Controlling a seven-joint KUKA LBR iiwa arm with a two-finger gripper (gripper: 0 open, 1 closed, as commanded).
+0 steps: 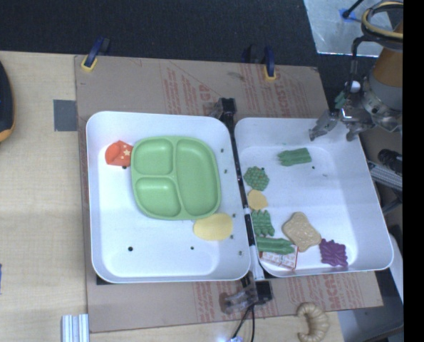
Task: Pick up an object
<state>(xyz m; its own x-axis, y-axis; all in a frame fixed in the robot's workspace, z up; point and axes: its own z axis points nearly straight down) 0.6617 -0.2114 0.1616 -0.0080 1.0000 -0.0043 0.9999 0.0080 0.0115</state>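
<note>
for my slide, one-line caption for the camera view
Gripper poised at the right bin's far corner, above scattered toy food; green divided plate lies in the left bin.

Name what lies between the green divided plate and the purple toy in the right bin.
In the camera view, between the plate and the purple toy lie a yellow piece, green pods and a tan cracker.

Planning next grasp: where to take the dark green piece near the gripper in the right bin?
Probably from straight above, across the short width of the dark green piece. It lies flat and elongated, apart from other items, on the right bin floor, near the gripper.
</note>
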